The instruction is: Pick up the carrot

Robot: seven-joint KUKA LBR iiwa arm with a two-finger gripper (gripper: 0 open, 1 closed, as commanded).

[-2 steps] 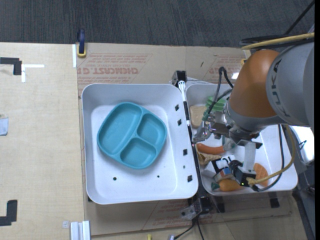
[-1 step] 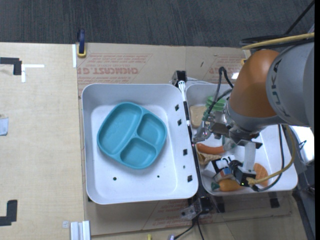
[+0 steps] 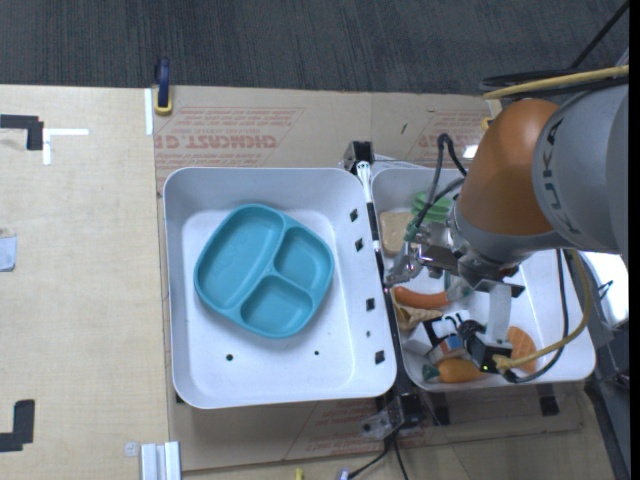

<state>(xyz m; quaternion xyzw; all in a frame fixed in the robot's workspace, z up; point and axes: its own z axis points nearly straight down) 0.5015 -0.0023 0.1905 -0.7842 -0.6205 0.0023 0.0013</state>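
The carrot (image 3: 422, 295), a slim orange piece, lies near the left wall of the right bin (image 3: 560, 368). My gripper (image 3: 407, 265) hangs low over that bin's left side, with its metal tip just above and left of the carrot's end. The grey and orange arm hides most of the bin's middle. Nothing can be made out held at the gripper's tip.
A blue three-part plate (image 3: 265, 270) lies in the left bin (image 3: 200, 368). In the right bin, a beige piece (image 3: 392, 230) and a green thing (image 3: 431, 208) sit at the back. A round orange thing (image 3: 456, 371) and an orange slice (image 3: 523, 345) lie at the front.
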